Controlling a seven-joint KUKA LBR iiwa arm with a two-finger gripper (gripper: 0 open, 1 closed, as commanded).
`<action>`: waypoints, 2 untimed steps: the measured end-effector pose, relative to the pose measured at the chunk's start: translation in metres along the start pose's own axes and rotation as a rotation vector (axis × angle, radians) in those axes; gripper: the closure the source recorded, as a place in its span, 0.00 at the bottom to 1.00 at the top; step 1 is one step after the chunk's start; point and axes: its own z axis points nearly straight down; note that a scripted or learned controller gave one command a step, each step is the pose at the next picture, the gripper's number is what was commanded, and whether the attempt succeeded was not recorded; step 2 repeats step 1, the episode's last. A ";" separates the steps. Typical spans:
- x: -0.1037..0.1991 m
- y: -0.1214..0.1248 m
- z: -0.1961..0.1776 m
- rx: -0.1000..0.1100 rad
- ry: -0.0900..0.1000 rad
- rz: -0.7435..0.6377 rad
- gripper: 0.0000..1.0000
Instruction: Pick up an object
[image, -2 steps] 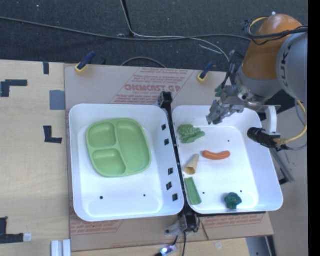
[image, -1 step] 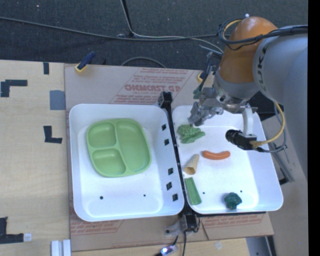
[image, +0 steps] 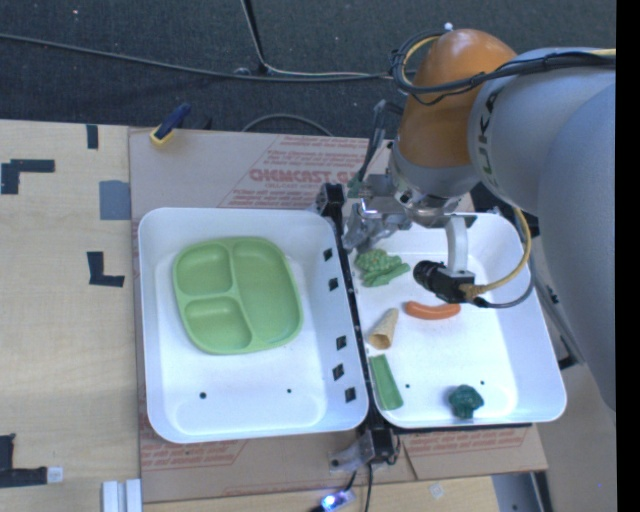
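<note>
Objects for picking lie in the right bin (image: 520, 400): a leafy green lettuce piece (image: 381, 267) near the bin's far-left corner, an orange carrot-like piece (image: 432, 311) toward the middle, a tan cone (image: 384, 327) close to the left wall, a green stick (image: 386, 381) along the left wall toward the near edge, and a dark green broccoli floret (image: 465, 401) by the near edge.

From the overhead camera, the claw (image: 360, 228) hangs over the far-left corner of the right bin, just beside the lettuce piece — its metal parts are a blur against the divider between the bins, so I cannot tell how it stands or whether it touches the lettuce. Nothing shows between its tips.

The left bin (image: 160, 400) carries a light green divided plate (image: 237, 294), lying flat toward its far edge — well apart from the claw.
</note>
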 end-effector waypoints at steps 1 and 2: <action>0.061 -0.004 0.013 0.002 -0.001 0.000 1.00; 0.061 -0.004 0.013 0.002 -0.001 0.000 1.00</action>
